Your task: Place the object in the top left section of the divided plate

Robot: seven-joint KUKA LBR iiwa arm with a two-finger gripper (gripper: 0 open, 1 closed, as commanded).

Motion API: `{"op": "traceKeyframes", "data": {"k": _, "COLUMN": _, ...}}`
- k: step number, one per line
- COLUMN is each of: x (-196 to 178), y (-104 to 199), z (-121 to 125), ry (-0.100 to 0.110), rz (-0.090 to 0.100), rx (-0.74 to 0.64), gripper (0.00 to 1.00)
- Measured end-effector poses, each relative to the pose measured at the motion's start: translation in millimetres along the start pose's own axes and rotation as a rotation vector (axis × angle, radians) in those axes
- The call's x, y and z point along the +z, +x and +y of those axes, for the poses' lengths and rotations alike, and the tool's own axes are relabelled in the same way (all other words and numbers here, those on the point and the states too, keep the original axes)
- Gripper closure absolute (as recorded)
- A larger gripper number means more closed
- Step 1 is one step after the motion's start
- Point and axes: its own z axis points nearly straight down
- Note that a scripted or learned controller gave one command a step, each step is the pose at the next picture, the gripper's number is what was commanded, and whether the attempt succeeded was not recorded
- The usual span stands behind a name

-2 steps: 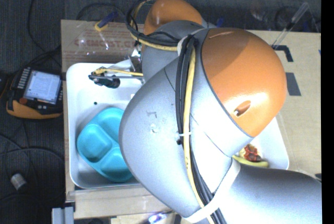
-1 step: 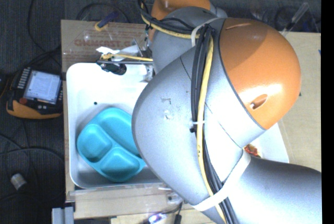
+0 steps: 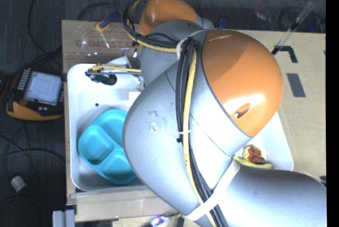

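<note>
A blue divided plate [image 3: 103, 146] lies in the near part of the left white bin [image 3: 74, 115]; the arm covers its right side. In the right bin, a yellow and red object [image 3: 254, 156] peeks out from under the arm's big grey and orange body. My gripper [image 3: 133, 70] hangs over the far end of the left bin, above and beyond the plate, mostly hidden behind the wrist. Nothing can be seen held there.
The arm's bulk [image 3: 212, 115] covers the middle of both bins. A clear plastic sheet [image 3: 98, 41] lies on the bench behind the left bin. A control pendant [image 3: 39, 91] rests on the floor to the left. Black marks [image 3: 294, 83] are on the bench at right.
</note>
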Motion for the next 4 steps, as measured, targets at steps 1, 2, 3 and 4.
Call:
{"op": "traceKeyframes", "data": {"k": 1, "x": -17.1, "y": 8.1, "z": -41.6, "ry": 0.002, "rz": 0.001, "rx": -0.010, "gripper": 1.00}}
{"op": "traceKeyframes", "data": {"k": 2, "x": -62.7, "y": -8.8, "z": -25.1, "ry": 0.000, "rz": 0.001, "rx": 0.003, "gripper": 1.00}}
{"op": "traceKeyframes", "data": {"k": 3, "x": -90.8, "y": -22.9, "z": -93.6, "ry": 0.001, "rz": 0.001, "rx": -0.010, "gripper": 1.00}}
{"op": "traceKeyframes", "data": {"k": 4, "x": -90.9, "y": -22.8, "z": -92.9, "ry": 0.002, "rz": 0.001, "rx": -0.008, "gripper": 0.00}}
